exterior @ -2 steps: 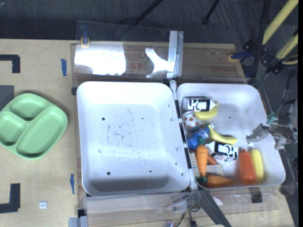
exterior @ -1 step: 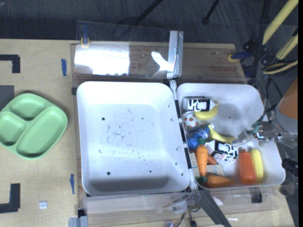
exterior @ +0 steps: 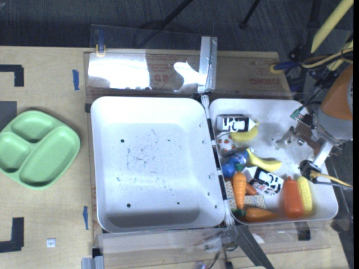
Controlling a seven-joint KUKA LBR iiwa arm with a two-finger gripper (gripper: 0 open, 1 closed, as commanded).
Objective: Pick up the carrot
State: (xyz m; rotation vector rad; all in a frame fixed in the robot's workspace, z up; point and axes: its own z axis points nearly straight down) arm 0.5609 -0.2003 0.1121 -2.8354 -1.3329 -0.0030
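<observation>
An orange carrot (exterior: 239, 189) stands on end along the left wall of the right bin (exterior: 280, 109), its top near a blue toy (exterior: 231, 165). A second carrot-like orange piece (exterior: 259, 212) lies flat against the bin's front wall. The gripper (exterior: 288, 130) hangs over the right half of this bin. It is up and to the right of both carrots, apart from them, with nothing seen in it. The grey wrist and orange band (exterior: 343, 98) come in from the right edge.
The right bin also holds two bananas (exterior: 247, 134) (exterior: 265, 162), two black-and-white boxes (exterior: 232, 121) (exterior: 267, 181), an orange-red cylinder (exterior: 291, 197) and a yellow corn cob (exterior: 305, 194). To the left are the left bin (exterior: 106, 116) and a green divided plate (exterior: 37, 148).
</observation>
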